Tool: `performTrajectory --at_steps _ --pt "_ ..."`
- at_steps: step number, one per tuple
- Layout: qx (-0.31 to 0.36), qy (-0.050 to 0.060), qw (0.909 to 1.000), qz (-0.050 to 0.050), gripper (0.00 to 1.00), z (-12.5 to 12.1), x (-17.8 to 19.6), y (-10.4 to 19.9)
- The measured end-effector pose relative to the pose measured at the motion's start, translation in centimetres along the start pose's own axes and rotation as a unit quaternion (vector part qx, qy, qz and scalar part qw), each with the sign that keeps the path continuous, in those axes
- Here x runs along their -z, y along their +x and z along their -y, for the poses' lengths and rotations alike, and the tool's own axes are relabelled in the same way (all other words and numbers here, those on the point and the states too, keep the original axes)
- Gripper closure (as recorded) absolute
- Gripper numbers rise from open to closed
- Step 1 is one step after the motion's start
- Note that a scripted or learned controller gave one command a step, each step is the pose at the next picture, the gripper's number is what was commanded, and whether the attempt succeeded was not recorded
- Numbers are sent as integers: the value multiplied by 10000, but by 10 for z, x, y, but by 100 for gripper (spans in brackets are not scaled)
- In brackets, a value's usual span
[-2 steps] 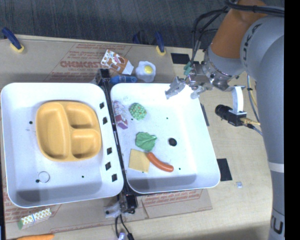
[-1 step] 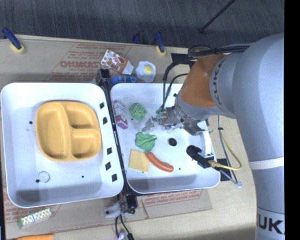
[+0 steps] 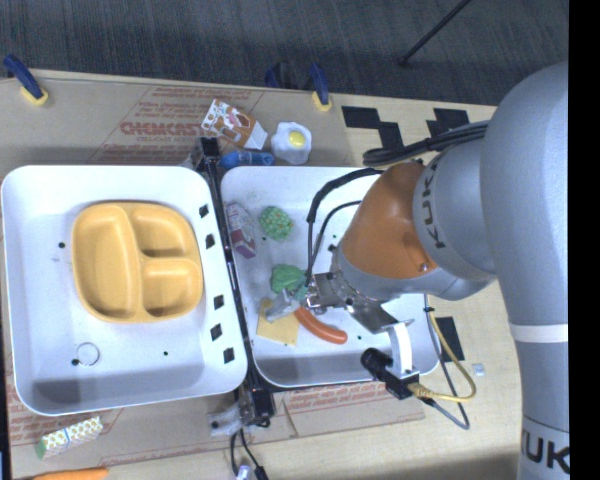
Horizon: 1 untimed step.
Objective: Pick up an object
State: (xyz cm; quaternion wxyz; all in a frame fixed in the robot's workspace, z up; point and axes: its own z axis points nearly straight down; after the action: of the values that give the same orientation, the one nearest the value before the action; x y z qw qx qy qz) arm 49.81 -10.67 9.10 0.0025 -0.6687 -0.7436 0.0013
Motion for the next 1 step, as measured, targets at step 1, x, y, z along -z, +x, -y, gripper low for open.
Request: performTrajectory --at_steps 1 --pt "30 5 10000 -3 100 -1 10 0"
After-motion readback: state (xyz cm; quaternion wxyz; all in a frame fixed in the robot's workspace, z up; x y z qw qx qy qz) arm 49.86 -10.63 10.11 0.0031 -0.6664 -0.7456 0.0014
